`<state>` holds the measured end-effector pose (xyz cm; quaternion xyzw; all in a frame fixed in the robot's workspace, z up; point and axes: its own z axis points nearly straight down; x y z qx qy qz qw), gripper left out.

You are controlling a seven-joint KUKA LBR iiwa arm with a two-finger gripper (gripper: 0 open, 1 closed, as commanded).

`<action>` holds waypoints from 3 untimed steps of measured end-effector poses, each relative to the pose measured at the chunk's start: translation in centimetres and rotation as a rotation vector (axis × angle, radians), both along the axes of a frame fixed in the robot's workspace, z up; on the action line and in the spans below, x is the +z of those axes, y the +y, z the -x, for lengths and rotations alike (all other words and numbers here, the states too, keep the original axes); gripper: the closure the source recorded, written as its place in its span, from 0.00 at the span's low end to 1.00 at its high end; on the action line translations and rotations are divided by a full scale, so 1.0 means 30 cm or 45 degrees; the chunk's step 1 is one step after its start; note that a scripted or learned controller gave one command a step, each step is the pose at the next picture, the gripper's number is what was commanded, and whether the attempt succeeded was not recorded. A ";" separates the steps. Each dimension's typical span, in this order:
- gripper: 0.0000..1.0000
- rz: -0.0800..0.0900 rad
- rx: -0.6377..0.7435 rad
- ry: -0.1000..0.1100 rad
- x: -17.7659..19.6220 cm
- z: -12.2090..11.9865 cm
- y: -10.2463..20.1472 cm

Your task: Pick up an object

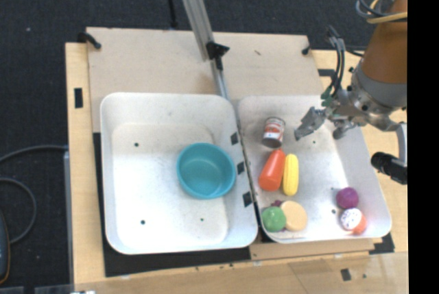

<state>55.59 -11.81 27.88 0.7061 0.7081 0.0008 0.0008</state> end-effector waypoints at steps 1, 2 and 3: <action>0.00 0.000 -0.001 -0.001 0.000 0.000 0.000; 0.00 0.001 -0.005 0.008 -0.207 0.014 0.000; 0.00 0.002 -0.006 0.008 -0.353 0.010 -0.021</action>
